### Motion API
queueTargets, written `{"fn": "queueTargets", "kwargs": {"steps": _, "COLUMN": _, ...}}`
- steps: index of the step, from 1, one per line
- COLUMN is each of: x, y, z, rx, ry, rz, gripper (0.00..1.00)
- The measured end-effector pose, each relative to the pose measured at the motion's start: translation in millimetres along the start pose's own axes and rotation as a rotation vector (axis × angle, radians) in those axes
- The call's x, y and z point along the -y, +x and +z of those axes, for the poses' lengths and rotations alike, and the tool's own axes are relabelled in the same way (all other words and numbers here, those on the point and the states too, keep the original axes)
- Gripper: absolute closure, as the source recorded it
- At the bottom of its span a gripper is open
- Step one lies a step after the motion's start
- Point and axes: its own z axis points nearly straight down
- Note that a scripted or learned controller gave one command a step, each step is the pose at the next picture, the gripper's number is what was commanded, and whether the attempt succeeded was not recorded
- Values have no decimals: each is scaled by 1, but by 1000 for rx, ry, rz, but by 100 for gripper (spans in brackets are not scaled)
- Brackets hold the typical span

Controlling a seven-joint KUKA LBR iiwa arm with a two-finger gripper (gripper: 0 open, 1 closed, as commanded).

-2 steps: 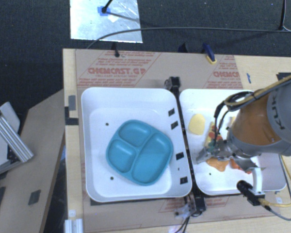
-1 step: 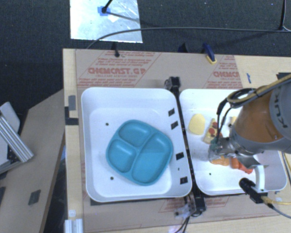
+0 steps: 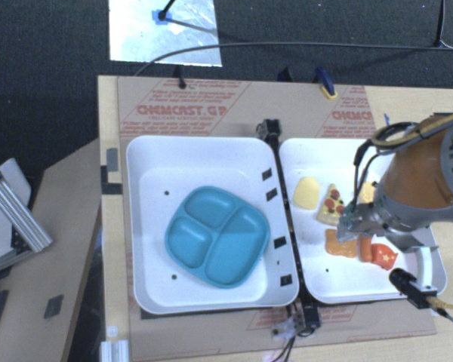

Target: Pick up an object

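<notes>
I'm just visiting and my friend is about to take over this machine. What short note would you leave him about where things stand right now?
Pincer: low in the right bin, over the toy food; whether it is open or shut is hidden by the arm.
Things: yellow piece, pizza slice, orange piece and red piece, all lying in the right bin. Blue plate in the left bin.
Done: nothing visibly lifted.
Left: grip one object and raise it.

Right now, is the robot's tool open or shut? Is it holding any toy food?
Tool: cannot be told; it sits low over the orange piece beside the pizza slice in the right bin.
</notes>
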Motion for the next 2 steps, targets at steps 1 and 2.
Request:
{"fn": "queueTargets", "kwargs": {"steps": 1, "x": -6, "y": 8, "z": -60, "rx": 0, "ry": -2, "rz": -5, "gripper": 100}}
{"fn": "queueTargets", "kwargs": {"steps": 2, "x": -7, "y": -1, "z": -107, "rx": 0, "ry": -2, "rz": -4, "gripper": 100}}
